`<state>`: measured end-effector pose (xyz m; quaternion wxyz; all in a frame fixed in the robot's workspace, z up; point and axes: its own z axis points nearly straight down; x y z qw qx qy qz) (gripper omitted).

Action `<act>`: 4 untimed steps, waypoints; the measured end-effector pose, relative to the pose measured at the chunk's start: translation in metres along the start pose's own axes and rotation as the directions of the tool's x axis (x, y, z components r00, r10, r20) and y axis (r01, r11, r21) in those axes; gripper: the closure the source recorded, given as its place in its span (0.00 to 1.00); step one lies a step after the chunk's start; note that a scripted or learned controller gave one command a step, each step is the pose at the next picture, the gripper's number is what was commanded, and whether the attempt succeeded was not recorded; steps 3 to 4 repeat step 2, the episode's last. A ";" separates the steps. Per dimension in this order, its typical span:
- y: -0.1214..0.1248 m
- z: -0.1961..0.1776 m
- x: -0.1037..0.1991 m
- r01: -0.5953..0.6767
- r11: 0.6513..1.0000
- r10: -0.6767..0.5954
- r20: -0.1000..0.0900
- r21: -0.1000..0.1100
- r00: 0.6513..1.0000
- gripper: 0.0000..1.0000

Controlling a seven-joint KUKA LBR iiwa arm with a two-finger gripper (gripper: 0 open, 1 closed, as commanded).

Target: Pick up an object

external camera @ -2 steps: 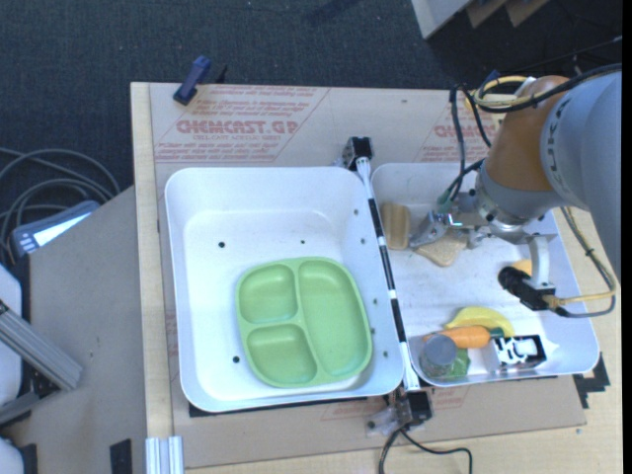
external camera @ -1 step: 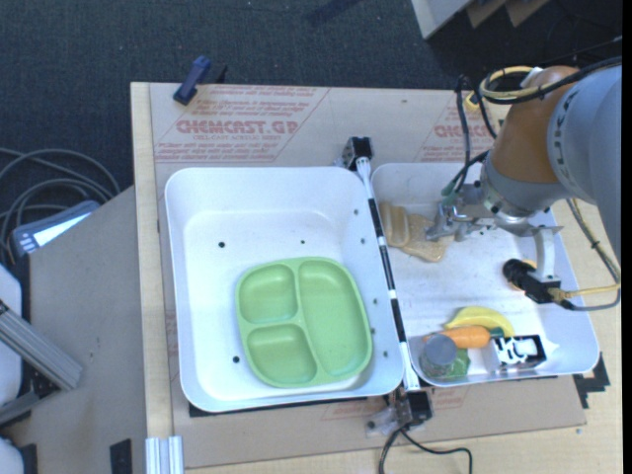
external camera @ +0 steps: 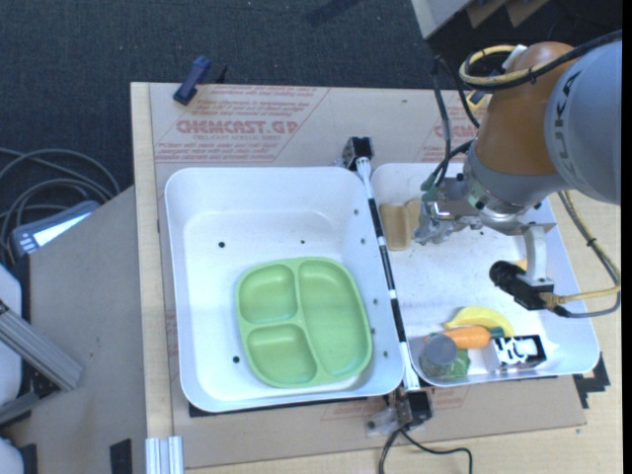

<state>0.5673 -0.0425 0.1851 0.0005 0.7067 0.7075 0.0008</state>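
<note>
My gripper point(external camera: 431, 227) hangs low over the far left part of the right bin point(external camera: 571, 294), under the grey arm with its orange band point(external camera: 518, 107). Just left of it, a tan block point(external camera: 397, 224) stands against the divider between the bins. It sits beside the gripper, and I cannot tell whether they touch. At the near end of the right bin lie a yellow banana point(external camera: 481, 317), an orange carrot-like piece point(external camera: 470, 337), a round grey and green object point(external camera: 442, 357) and a black and white item point(external camera: 519, 349).
The left bin point(external camera: 197, 205) holds a green divided plate point(external camera: 301, 320). A black part with a cable point(external camera: 523, 284) hangs from the arm over the right bin. A blue clip point(external camera: 192, 79) lies on the far cardboard. Black clamps point(external camera: 357, 150) sit at the divider ends.
</note>
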 end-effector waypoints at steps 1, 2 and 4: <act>0.071 0.038 -0.055 -0.002 1.000 0.002 0.002 0.001 1.000 1.00; 0.041 0.007 -0.170 -0.003 1.000 0.003 0.004 -0.001 1.000 1.00; 0.041 0.007 -0.170 -0.003 1.000 0.003 0.004 -0.001 1.000 1.00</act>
